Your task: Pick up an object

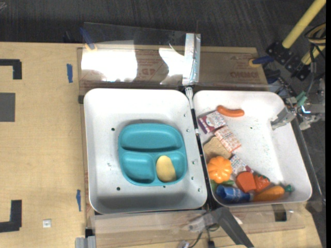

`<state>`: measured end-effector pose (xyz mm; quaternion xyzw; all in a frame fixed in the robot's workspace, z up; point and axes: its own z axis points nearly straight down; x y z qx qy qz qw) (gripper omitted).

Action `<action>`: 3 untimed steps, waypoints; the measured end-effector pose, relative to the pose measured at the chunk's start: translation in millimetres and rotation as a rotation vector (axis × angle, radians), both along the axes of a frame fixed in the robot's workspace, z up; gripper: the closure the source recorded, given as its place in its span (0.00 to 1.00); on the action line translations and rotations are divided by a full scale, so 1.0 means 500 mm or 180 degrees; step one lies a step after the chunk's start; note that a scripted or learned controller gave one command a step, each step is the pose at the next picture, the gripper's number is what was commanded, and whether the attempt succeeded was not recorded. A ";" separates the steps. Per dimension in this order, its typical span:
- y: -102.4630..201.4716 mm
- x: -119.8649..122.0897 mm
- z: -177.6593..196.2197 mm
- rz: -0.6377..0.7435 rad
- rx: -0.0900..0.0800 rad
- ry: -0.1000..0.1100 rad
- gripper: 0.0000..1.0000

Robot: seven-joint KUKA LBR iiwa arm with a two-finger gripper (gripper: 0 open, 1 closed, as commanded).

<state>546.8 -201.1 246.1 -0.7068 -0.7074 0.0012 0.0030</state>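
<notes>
The right bin [269, 138] holds a heap of toy food along its left and front sides. A red-orange sausage [230, 111] lies at the back, with two snack packets [212, 121] [228, 138] and a tan bread slice [216, 149] below it. An orange pumpkin [220, 169], a blue item [230, 194], a red-orange block [246, 181] and a carrot [271, 192] crowd the front. My gripper [283, 119] shows as a grey piece at the bin's right rim, apart from all the toys.
In the left bin [98, 138] sits a teal divided tray [150, 138] with a yellow potato [165, 168] in its front right compartment. A clear plastic sheet [139, 61] stands behind the bins. Cables and a yellow pole [307, 17] are at the far right.
</notes>
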 end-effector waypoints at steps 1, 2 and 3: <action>0.106 0.000 -0.252 0.0063 0.0003 0.0017 0.00; 0.118 0.167 -0.319 0.0010 -0.0013 -0.0030 0.00; 0.167 0.236 -0.321 0.0206 -0.0012 0.0006 0.00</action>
